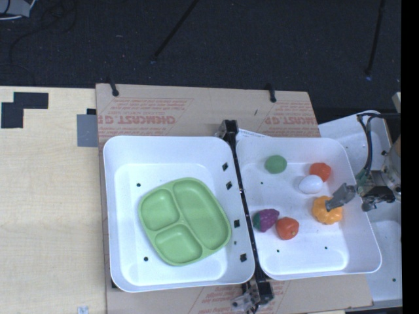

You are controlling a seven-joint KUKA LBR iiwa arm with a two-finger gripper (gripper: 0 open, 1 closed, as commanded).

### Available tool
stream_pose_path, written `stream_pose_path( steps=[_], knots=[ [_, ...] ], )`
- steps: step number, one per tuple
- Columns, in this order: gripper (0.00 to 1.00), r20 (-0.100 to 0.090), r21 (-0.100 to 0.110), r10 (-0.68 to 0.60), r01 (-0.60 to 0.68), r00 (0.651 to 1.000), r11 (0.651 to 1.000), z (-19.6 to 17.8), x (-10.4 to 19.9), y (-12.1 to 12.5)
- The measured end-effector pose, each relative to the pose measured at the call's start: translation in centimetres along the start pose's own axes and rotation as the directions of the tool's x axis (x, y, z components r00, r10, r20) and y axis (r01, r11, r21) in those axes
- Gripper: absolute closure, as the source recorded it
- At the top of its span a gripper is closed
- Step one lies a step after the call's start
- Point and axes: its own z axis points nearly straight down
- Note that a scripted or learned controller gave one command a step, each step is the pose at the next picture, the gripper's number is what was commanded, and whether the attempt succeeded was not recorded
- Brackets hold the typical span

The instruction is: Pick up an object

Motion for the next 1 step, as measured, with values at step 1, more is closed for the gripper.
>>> stream_pose_path(
  steps=[1],
  knots=[
    [0.00,0.003,-0.011,-0.003,0.003,1.000,1.000,-0.58,0.02,0.25]
  ],
)
